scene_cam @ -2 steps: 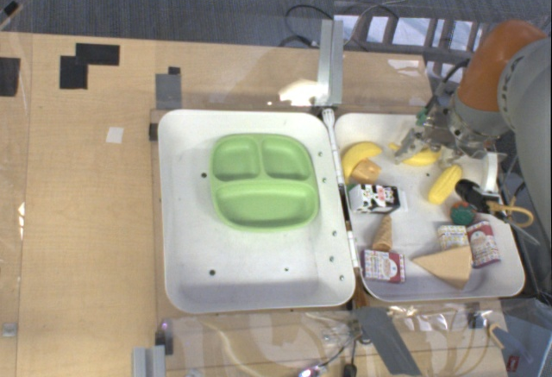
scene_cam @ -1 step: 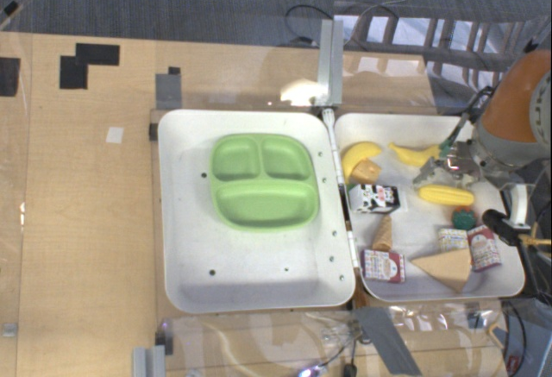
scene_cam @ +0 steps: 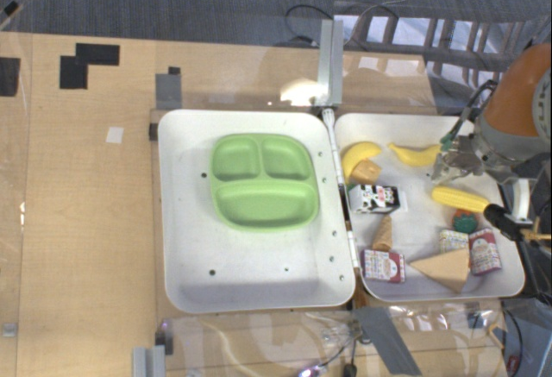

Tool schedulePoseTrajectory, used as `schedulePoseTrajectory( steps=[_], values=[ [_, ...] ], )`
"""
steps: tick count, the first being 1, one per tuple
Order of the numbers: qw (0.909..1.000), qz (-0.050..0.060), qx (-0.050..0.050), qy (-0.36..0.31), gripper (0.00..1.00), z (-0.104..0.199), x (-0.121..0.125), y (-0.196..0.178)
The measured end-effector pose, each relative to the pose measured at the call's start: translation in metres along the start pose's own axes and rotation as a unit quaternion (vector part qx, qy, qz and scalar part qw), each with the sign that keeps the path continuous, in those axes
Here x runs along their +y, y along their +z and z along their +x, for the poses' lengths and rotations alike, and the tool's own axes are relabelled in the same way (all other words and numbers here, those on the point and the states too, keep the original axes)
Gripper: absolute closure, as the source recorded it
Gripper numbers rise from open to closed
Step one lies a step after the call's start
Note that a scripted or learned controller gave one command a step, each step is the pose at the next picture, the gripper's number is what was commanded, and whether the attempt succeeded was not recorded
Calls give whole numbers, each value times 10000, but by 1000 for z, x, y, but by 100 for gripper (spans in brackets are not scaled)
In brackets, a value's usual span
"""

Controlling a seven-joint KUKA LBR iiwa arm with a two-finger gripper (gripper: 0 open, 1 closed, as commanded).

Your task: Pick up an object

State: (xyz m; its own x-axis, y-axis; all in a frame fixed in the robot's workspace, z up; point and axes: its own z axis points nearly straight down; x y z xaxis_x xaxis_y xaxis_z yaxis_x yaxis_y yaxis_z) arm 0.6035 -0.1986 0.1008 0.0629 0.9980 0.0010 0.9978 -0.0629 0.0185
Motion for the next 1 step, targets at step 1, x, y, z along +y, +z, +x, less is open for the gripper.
schedulePoseTrajectory(
  steps=[1],
  values=[
    [10000,4,0,0,0,0,0,0]
  ],
)
